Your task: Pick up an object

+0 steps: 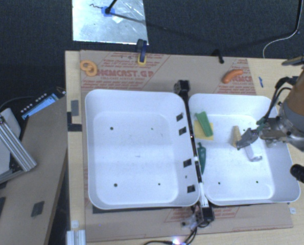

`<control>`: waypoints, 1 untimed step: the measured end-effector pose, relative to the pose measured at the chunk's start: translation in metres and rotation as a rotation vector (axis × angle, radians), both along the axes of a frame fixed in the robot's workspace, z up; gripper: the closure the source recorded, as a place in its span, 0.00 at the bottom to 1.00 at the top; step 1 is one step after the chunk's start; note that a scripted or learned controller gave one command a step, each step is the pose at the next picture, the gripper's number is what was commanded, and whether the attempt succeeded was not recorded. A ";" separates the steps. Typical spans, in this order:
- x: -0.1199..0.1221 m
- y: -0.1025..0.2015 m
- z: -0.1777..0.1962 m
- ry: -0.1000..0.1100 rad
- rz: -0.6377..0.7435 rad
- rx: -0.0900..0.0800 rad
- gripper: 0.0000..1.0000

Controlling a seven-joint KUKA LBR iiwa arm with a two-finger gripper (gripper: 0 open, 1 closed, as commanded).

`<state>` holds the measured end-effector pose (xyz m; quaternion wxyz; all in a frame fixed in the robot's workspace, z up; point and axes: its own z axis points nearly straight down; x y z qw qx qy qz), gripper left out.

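gripper [245,141] is hovering in the right bin [282,190], jaw state unclear. tan block [236,135] is sitting at its 10 o'clock. looks light and stiff, so pinching its long flat sides seems best.

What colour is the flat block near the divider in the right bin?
Green on yellow: the block shows clearly in the camera view.
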<state>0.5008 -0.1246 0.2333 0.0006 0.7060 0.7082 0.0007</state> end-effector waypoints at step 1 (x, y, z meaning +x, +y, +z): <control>0.001 0.000 0.011 -0.004 0.003 -0.001 1.00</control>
